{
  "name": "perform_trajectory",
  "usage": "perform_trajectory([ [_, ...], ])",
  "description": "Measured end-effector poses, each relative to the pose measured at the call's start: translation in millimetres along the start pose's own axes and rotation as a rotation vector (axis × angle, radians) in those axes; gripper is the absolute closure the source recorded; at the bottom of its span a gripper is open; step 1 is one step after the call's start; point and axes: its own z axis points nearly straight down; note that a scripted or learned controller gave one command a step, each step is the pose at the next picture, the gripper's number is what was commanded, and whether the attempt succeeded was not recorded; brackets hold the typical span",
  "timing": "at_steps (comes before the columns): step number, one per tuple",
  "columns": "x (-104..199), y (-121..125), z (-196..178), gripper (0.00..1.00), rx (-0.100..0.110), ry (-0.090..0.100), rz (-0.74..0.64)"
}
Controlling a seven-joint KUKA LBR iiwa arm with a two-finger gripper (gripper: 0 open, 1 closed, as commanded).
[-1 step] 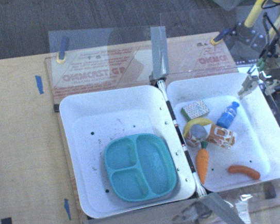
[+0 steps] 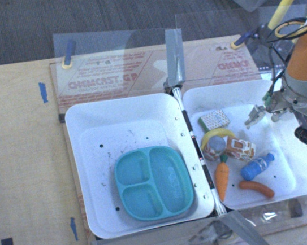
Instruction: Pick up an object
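Claw (image 2: 259,113) above right bin (image 2: 305,182), toy carrot (image 2: 222,178), blue bottle (image 2: 257,167)

Right bin (image 2: 305,179): patterned green block (image 2: 214,119), banana (image 2: 215,135), small carton (image 2: 240,149), carrot (image 2: 222,178), blue bottle (image 2: 257,167), sausage (image 2: 257,189), loosely clustered.

Brightness: you get even, fairly bright, diffuse light across the bench (image 2: 23,167).
Glare: both white bins (image 2: 86,129) run near overexposed, so your rim detail washes out; the clear sheet (image 2: 115,56) behind them shows pale reflections.
Shadows: soft and short, you see a faint one under the teal tray (image 2: 151,183).
Sharpness: the middle is reasonably crisp; small toys look slightly soft.
Blur: the arm (image 2: 305,68) at your right and the clutter in the top corner look smeared.
Colour: a slightly cool cast.
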Motion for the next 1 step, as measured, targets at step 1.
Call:
perform_trajectory([
  [1,15.4,-78.0,14.6,0.0,0.007,-0.005,-0.041],
])
